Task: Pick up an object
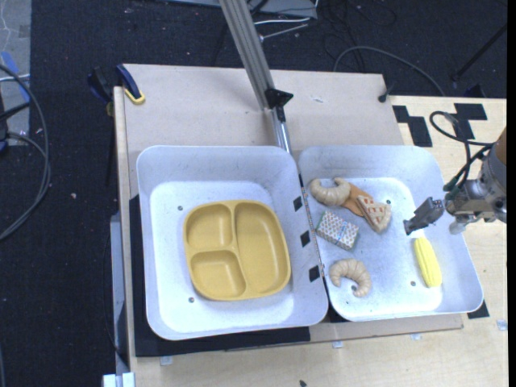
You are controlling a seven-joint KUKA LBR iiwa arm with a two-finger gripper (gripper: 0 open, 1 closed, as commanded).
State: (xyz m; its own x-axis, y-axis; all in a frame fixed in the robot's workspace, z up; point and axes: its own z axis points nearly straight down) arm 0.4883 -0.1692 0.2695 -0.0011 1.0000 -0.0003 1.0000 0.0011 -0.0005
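The right bin [403, 168] holds several small items: a croissant [351, 274] near its front, a second croissant [330, 190] at the back left, an orange pizza slice [369, 209], a patterned square block [337, 228] and a yellow corn cob [426, 260] at the right. My gripper [426, 214] hangs over the bin's right side, just above and behind the corn cob, its dark fingers pointing left with nothing seen between them. The arm comes in from the right edge.
The left bin [161, 176] contains a yellow three-compartment plate [238, 248]. A metal pole [250, 43] slants from the back down to the seam between the bins. Cables lie on the dark floor around the bench.
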